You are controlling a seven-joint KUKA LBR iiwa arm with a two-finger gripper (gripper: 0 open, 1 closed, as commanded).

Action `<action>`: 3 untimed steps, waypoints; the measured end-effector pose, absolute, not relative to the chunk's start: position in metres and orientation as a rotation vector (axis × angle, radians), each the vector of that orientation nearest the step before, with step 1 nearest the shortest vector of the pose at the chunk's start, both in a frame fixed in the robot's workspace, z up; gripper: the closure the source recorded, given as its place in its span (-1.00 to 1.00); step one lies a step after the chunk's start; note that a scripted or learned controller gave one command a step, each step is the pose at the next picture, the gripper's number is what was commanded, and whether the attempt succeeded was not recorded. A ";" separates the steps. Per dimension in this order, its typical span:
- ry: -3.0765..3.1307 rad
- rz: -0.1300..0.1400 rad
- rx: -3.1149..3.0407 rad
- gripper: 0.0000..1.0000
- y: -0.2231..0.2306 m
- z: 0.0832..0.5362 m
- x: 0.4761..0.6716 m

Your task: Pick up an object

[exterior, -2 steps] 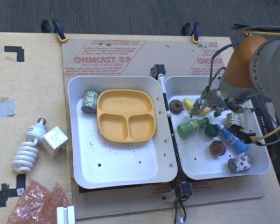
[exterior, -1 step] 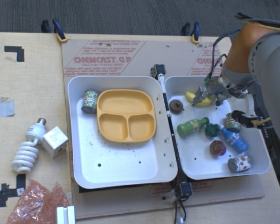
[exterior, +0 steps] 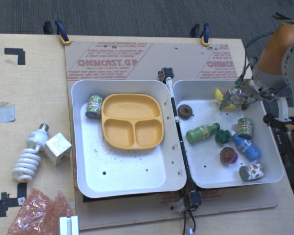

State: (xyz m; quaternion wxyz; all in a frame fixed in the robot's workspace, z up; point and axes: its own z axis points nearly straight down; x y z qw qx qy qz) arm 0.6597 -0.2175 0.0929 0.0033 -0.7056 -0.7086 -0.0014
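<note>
jaws (exterior: 231, 102) sit at yellow toy (exterior: 219, 95).

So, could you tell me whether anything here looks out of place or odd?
Yes: a spiral light bulb and a small white box lie on the bench left of the left bin, outside both bins. A small can lies on its side beside the yellow tray.

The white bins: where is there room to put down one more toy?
Most room: left bin floor, below the yellow divided tray. Also the right bin's near-left corner, under the green bottle. Crowded: its right side, with blue bottle, small cans and the gripper.
</note>
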 end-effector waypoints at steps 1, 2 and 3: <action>-2.226 0.004 -2.212 1.00 -0.220 0.103 0.659; -2.226 -0.003 -2.209 -1.00 -0.217 0.103 0.660; -2.229 0.004 -2.207 1.00 -0.218 0.114 0.660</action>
